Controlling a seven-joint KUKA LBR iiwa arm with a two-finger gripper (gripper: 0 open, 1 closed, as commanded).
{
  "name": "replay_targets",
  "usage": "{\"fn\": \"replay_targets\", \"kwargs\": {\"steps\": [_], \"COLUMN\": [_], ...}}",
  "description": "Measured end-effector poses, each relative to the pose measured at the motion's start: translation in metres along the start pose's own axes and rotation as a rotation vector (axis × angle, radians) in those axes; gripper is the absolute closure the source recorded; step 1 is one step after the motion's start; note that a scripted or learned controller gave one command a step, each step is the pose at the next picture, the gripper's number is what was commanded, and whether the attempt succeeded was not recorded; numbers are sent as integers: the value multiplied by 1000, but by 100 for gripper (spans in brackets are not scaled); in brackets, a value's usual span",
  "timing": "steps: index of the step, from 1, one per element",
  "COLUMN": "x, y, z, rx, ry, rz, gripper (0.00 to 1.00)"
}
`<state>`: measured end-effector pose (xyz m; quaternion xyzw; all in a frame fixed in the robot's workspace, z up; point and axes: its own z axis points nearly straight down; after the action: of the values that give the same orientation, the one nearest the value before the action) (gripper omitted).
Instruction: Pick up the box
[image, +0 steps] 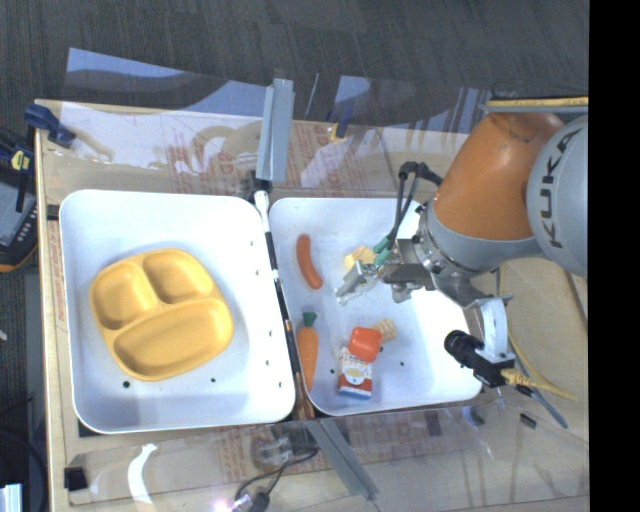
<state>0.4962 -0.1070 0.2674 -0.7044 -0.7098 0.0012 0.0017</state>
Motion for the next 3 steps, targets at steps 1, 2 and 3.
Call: {"fn": "replay_targets", "kwargs": {"steps": [1, 2, 3], "x": [-1, -23, -103], "y": [-20, -17, -16], "z": [129, 172, 171], "rx": [1, -9, -13], "ry": [1, 0, -2], "rz": [-235, -83, 105], "gripper": [0, 0, 0]}}
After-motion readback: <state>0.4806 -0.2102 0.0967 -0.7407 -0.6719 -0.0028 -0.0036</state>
